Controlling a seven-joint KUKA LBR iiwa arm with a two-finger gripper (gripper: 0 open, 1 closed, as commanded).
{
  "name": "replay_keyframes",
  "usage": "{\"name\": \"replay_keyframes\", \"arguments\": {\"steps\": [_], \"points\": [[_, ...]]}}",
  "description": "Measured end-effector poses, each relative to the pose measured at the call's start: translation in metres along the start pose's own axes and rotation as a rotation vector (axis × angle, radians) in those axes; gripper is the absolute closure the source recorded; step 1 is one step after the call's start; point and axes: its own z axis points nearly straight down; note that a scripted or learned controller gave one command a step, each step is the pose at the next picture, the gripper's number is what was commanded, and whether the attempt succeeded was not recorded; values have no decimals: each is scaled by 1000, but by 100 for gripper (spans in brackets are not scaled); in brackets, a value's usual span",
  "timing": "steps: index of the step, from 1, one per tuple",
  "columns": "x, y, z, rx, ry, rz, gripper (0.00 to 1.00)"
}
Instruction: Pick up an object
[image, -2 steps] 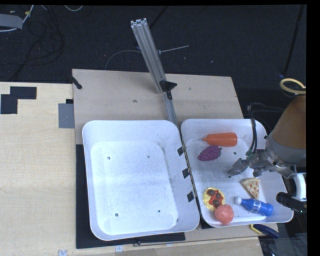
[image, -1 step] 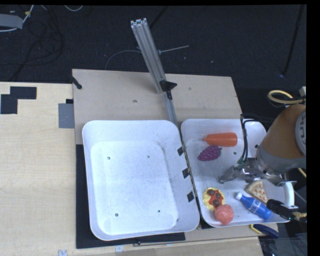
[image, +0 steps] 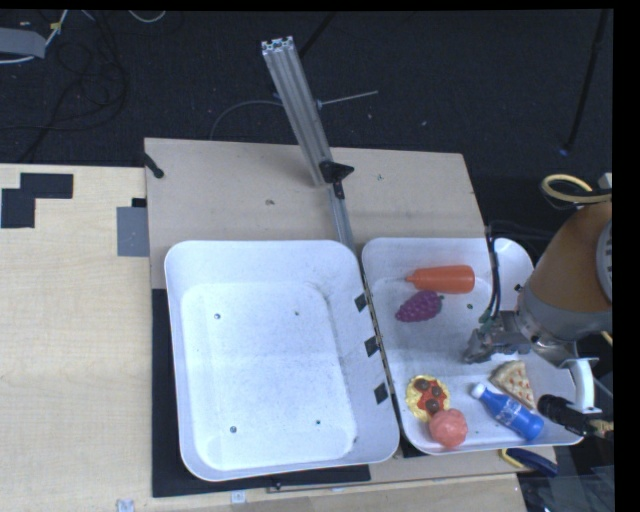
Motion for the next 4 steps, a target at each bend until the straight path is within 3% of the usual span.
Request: {"name": "replay_keyframes", "arguments": {"steps": [3,4], "points": [[-1,-2,-164,-3,-1,-2,100],[-1,-1,-196,0,-1,-1,100]]}}
